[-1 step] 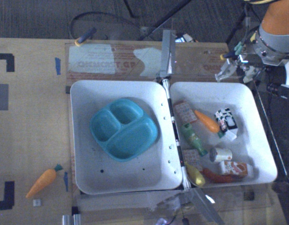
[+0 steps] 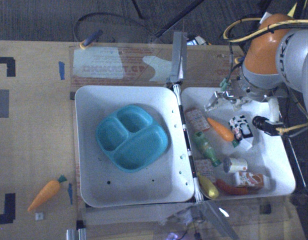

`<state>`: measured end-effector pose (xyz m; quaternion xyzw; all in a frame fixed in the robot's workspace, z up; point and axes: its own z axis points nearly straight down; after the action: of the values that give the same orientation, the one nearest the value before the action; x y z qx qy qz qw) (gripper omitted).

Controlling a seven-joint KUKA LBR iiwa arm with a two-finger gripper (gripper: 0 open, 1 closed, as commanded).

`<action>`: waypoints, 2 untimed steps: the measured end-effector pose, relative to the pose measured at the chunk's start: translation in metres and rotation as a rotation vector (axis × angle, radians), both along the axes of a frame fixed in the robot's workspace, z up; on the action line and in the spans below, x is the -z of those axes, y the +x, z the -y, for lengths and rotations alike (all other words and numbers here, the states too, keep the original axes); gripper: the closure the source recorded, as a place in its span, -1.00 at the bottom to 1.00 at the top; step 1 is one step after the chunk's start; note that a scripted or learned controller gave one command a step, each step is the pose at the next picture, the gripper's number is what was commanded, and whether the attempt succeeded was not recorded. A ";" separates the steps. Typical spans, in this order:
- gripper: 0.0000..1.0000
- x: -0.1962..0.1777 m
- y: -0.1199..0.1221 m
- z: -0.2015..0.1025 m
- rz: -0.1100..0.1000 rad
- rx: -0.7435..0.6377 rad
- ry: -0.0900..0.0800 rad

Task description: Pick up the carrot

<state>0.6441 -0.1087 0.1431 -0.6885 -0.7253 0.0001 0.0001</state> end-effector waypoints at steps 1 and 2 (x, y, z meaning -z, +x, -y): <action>-1.00 0.048 -0.037 -0.010 0.020 -0.045 -0.001; 1.00 0.037 -0.036 -0.010 0.025 -0.042 0.001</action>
<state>0.6080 -0.0986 0.1058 -0.6731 -0.7394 -0.0086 -0.0086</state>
